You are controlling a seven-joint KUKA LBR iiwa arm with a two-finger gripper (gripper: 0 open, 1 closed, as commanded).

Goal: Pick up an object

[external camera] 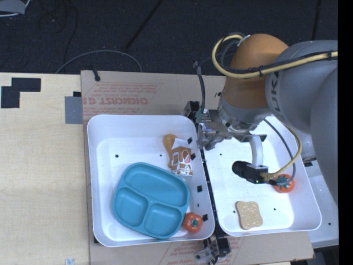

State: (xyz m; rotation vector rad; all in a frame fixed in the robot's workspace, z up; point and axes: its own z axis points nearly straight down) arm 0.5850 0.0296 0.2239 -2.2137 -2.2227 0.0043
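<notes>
Claw (207,132) is over the divider between the bins. I can't tell how open it is, and nothing is visibly held. Nearest target is the small printed carton (182,162) in the left bin (102,148), touching the blue plate (150,200) at its upper-right rim. Probably light, thin-walled and crushable, so I'd pinch across the short sides. Its long axis looks near-vertical in view, top tilted left.

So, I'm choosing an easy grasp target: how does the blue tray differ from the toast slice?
The blue tray is far larger than the toast slice. The tray is blue with three compartments, while the toast is tan and plain. The tray lies in the view's left bin, the toast in the right bin. Both lie flat on a bin floor.
</notes>
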